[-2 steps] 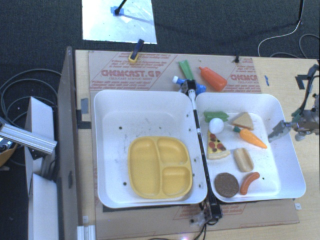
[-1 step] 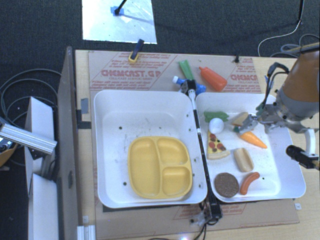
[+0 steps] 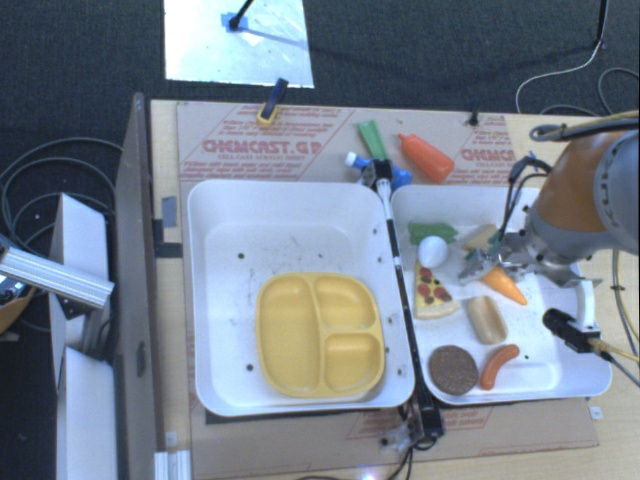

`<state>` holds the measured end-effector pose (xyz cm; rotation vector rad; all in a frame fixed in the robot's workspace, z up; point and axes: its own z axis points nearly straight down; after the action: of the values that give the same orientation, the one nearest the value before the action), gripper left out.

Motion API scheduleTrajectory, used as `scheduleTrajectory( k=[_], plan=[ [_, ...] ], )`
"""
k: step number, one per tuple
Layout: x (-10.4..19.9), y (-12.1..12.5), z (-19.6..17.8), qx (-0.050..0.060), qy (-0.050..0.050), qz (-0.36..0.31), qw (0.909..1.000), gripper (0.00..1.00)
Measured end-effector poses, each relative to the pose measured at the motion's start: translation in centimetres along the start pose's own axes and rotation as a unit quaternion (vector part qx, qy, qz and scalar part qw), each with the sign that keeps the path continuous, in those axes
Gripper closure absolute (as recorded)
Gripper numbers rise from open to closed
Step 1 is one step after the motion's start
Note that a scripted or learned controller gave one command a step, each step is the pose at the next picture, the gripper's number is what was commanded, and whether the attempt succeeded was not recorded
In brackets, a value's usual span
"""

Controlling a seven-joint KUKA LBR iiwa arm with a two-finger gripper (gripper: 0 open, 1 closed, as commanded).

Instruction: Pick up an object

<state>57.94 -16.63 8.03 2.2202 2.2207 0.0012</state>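
Brown patty (image 3: 454,368) and red sausage (image 3: 498,365) lie nearest, below the pincer (image 3: 487,265). Pizza slice (image 3: 433,293) and bread roll (image 3: 487,319) sit just beside it. Orange carrot (image 3: 505,286) touches the pincer, whose spread I cannot tell. White egg (image 3: 433,251) lies beyond.

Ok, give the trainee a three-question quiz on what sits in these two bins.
1. True or false: the yellow divided tray lies in the left bin.
2. Which item lies nearest the gripper? A) brown patty B) orange carrot C) pizza slice
3. Fill in: the sausage lies just to the ___ of the patty in the camera view.

Key: 1 true; 2 B; 3 right.
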Motion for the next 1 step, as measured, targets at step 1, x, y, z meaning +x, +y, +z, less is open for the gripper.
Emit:
scheduleTrajectory(
  k=[1],
  plan=[
    [-0.01, 0.11, -1.50, -0.002, 0.000, -0.001, 1.0000, 1.00]
  ],
)
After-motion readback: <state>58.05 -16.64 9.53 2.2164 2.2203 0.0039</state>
